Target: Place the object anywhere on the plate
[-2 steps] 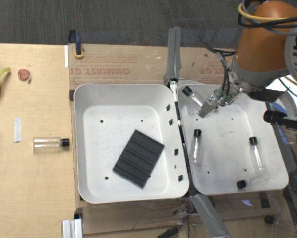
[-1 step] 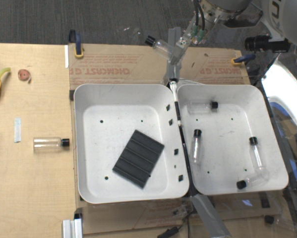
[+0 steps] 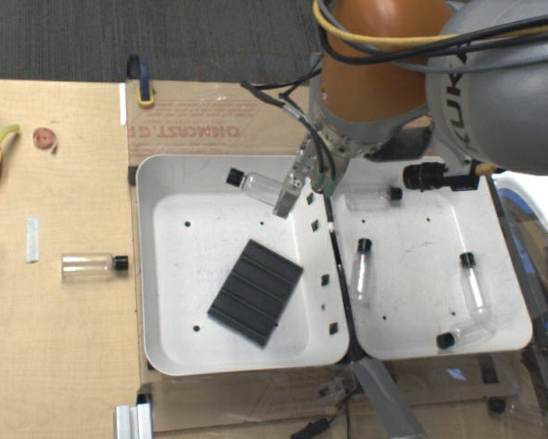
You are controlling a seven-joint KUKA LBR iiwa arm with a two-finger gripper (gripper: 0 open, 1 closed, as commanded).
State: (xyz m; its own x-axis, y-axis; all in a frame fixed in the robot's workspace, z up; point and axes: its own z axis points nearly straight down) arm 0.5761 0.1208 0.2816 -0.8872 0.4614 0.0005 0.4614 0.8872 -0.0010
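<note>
From the fixed camera above the worktop, two white bins sit side by side. In the left bin a dark ribbed plate lies flat and turned at an angle, near the middle of the floor. It seems to be the target, with bare bin floor all around it.

The hand hangs over the far part of the left bin, close to the wall between the bins. A clear bottle with a black cap sits at its fingertips, cap pointing left. It looks pinched between narrow fingers and lifted a little, though the clear plastic makes that hard to confirm. The bottle is apart from the plate, on its far side. The likely next move is to carry it toward the camera and lower it there.

The right bin holds several more clear bottles. One more bottle lies on the worktop, left of the bins.
</note>
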